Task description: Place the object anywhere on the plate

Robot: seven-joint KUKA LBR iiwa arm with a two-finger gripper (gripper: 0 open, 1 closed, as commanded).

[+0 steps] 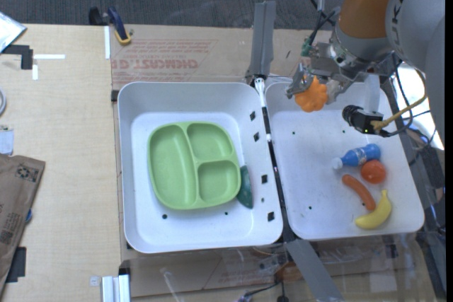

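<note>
A light green divided plate (193, 165) lies in the left bin (134, 117). My gripper (311, 88) hangs over the far left corner of the right bin (311, 145), shut on an orange toy object (312, 97) that shows between its fingers, lifted above the bin floor. The plate is well to the left of and nearer the front than the gripper.
A dark green object (245, 189) lies against the plate's right edge in the left bin. In the right bin's near right part lie a blue and white bottle (358, 155), an orange-red ball (373, 171), a red sausage-shaped toy (358, 191) and a yellow banana (375, 212).
</note>
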